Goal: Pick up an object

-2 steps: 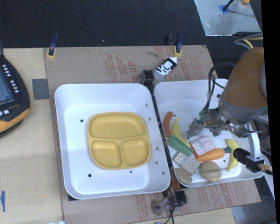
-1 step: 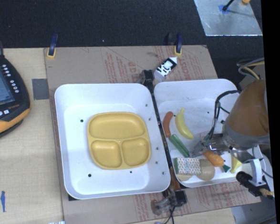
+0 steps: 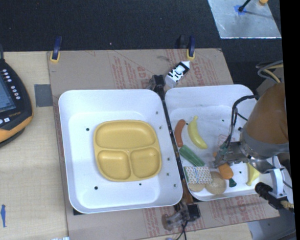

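The pincer (image 3: 229,155), whose state I cannot tell, hangs in the right bin (image 3: 209,95) over crowded toy food near the orange piece (image 3: 226,171), so it may catch two neighbours.

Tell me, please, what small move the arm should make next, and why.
Probably a short descent straight down. The pincer hovers low in the right bin, just above the orange piece beside the round beige item. Nothing visible sits between its tips, so lowering onto that piece seems the sensible step.
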Controlling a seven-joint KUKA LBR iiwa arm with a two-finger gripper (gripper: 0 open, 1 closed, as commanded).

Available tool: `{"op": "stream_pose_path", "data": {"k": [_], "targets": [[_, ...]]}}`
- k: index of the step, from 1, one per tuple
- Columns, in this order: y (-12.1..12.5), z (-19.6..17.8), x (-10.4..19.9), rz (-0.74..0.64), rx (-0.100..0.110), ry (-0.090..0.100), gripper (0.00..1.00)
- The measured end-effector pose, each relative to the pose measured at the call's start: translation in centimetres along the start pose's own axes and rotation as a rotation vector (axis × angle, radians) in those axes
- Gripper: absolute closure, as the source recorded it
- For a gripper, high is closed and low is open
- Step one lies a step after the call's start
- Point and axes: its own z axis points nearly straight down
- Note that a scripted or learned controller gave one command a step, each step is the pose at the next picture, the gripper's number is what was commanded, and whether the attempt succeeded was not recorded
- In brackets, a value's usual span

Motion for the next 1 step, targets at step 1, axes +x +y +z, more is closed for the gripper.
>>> {"op": "stream_pose_path", "data": {"k": [1], "targets": [[11.39, -9.13, 5.35, 0.004, -0.002, 0.003, 1.0]]}}
